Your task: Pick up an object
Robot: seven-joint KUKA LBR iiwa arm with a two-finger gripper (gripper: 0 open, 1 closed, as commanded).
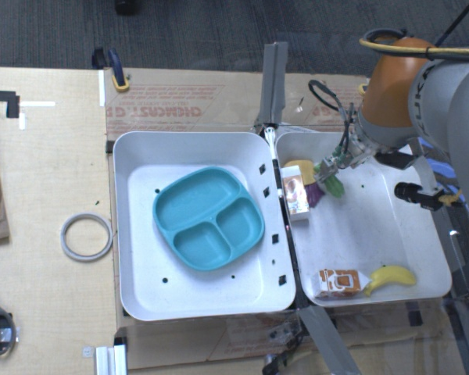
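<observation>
Two white bins side by side: left bin (133,233) with a teal tray (209,217), right bin (422,248) with a banana (391,276) and a small carton (339,283) at lower right. Gripper (334,165) low over the right bin's upper left, possibly touching a green-and-purple item (325,186) beside a box (295,192); cannot tell open or closed. Grey ring (87,236) on bench at left.

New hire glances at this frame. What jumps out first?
Probably the bright blue divided plate, lying alone in the left bin. Next, the arm's orange band at upper right, with the gripper down in the right bin among a cluster of small items at its far-left side. A yellow banana and a small brown-and-white carton lie along that bin's near edge.
</observation>
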